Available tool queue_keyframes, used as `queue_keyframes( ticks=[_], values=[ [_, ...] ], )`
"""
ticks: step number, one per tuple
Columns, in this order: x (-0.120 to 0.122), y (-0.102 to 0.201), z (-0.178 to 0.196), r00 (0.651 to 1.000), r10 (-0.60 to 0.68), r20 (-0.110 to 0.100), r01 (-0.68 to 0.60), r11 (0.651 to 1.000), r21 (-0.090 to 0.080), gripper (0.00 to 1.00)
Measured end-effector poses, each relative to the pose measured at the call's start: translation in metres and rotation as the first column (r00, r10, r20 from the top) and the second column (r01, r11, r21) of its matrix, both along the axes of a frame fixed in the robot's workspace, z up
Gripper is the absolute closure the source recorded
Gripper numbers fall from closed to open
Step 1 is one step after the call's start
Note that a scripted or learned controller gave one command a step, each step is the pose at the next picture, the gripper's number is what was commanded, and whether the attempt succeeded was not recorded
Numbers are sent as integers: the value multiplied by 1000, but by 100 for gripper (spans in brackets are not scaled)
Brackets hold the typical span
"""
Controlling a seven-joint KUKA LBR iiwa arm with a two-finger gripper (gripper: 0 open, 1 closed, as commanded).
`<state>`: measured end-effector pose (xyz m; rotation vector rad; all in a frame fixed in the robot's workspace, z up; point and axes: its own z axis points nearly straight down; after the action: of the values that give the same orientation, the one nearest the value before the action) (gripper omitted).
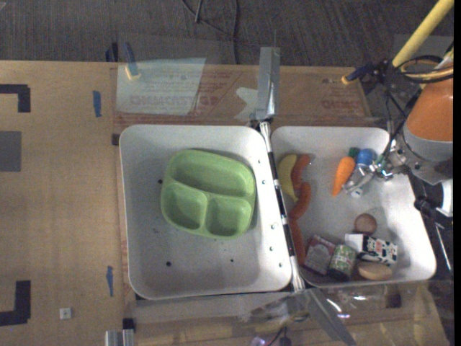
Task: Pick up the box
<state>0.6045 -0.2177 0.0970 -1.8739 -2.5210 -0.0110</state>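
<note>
The pincer (360,181) hangs low over the upper part of the right bin (425,254), reaching in from the right edge on a grey arm with an orange band (431,114); whether it is wide or narrow cannot be told, and nothing is seen held in it; just to its left lies a toy carrot (343,174), tilted, with a small blue-and-green object (364,154) above the metal tip; further left, against the bin's left wall, sit a yellow banana-like piece (287,174) and two reddish sausages (300,197) running down the wall; below the pincer, well apart from it, a small brown disc (366,223) rests on the bin floor; the box (374,248), white with black patches, lies near the bin's lower edge, beside a green can (343,261), a dark red packet (318,254) and a tan bun-like piece (374,270); the left bin (137,193) holds a green divided tray (209,192); both bins rest on a brown worktop (57,193).
</note>
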Motion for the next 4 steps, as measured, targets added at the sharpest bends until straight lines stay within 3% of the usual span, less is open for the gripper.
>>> queue_keyframes(
  ticks=[1,2,3,4],
  values=[
    [61,52,-13,998,-58,-12,58,998,-5,0],
    [63,51,0,998,-55,-5,55,998,-11,100],
    [59,146,107,1000,15,1,-15,1000,-6,100],
    [60,147,117,1000,18,5,-18,1000,-7,100]
  ],
)
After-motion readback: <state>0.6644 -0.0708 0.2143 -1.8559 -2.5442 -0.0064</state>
